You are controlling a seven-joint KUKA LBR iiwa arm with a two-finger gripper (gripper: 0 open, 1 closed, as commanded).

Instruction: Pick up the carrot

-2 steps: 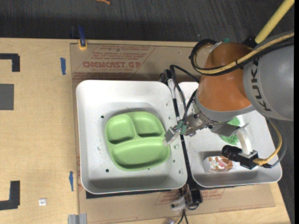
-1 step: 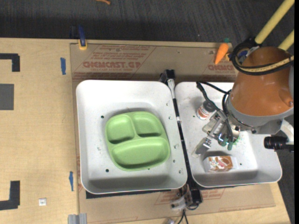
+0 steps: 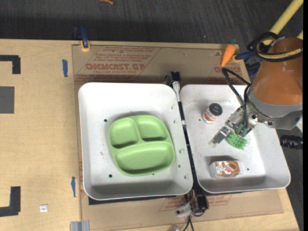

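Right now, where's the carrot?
In the camera view, the carrot lies outside the bins, on the cardboard just beyond the right bin's far edge, next to a blue clamp. The end effector is inside that bin, over a green item.

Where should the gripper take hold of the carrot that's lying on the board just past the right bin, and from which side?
Probably the middle of the carrot, coming straight down from above. It lies flat on the board at a slant, long and thin, so the fingers would close across its narrow width. A blue object lies close on its right, so room there looks tight.
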